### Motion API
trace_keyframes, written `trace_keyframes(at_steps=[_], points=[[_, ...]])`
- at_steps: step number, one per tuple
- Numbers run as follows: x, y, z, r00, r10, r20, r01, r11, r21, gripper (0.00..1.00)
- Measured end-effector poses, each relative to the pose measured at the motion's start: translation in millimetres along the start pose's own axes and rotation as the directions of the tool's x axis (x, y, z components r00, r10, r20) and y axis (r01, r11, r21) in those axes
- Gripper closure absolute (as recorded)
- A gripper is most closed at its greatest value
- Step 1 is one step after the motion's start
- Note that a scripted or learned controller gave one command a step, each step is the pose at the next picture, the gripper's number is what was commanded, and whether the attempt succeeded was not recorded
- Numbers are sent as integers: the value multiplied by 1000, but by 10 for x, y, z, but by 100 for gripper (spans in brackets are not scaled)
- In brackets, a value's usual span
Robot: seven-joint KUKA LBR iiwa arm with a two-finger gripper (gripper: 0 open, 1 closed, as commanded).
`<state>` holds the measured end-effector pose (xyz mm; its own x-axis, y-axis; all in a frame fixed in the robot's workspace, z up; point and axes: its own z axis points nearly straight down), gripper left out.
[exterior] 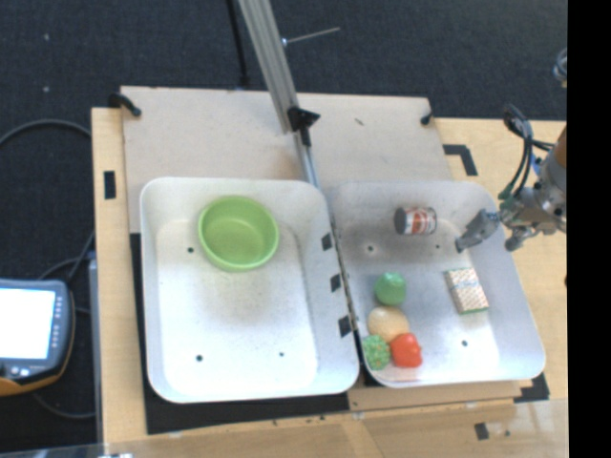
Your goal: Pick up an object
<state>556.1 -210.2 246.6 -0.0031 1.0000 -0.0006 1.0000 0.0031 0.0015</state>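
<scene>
You have two bins side by side on the bench (110, 284): the left bin (172, 351) fills the frame's centre left, the right bin (516, 342) its centre right. A bowl (239, 233) sits in the left bin's upper part. In the right bin, a can (415, 220) lies on its side near the top; a box (466, 289) lies below and right of it. A round object (389, 287) sits mid-left, and below it three small objects (391, 340) cluster at the bin's lower left corner. The gripper (492, 229) hangs at the bin's upper right, right of the can.
</scene>
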Motion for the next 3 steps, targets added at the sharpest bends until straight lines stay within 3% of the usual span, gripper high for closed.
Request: trace_keyframes(at_steps=[1, 3], points=[[0, 0, 0, 1000, 0, 0, 0, 1000, 0, 0], [-129, 94, 1025, 1000, 4, 1, -4, 1000, 5, 0]])
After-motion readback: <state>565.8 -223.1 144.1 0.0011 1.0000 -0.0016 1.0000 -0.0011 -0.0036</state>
